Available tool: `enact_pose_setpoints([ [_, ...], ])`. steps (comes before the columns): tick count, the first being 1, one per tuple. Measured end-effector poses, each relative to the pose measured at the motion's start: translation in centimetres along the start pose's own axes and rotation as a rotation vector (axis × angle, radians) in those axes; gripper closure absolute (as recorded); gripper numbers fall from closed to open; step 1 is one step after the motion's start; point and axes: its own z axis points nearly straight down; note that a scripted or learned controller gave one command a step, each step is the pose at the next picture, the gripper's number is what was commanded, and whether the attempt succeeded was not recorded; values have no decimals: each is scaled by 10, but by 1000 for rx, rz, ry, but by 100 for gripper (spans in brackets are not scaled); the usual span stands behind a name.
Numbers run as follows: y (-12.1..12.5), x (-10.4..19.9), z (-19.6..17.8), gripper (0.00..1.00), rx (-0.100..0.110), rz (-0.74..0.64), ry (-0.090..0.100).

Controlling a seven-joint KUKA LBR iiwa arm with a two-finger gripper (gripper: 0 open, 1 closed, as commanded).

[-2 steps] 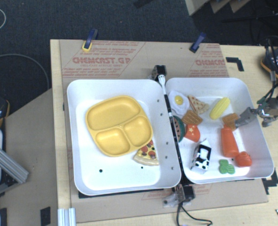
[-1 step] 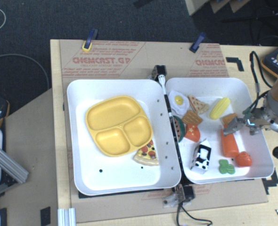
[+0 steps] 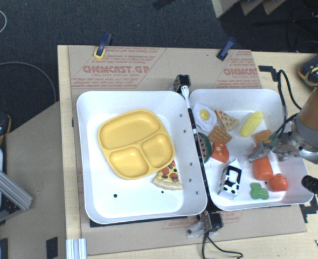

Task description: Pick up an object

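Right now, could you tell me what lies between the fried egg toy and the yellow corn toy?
A tan toast-like wedge lies between them in the right bin, in the camera view.

Two white bins [image 3: 89,144], one yellow divided plate [image 3: 136,143], one pizza slice [image 3: 168,176], about ten toy foods [image 3: 253,123]

Left bin [image 3: 94,198]: divided plate [image 3: 136,143], pizza slice [image 3: 168,177] beside it. Right bin [image 3: 240,95]: gripper [image 3: 261,151] above carrot [image 3: 263,169]; toy cow [image 3: 230,181] to gripper's left.
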Motion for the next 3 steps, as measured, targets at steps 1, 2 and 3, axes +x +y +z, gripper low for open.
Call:
enact_pose_setpoints([
  [1,-1,1,32,0,-1,0,0],
  [2,0,0,19,100,-7,1,-3],
  [3,-3,3,-42,100,-13,-2,-7],
])
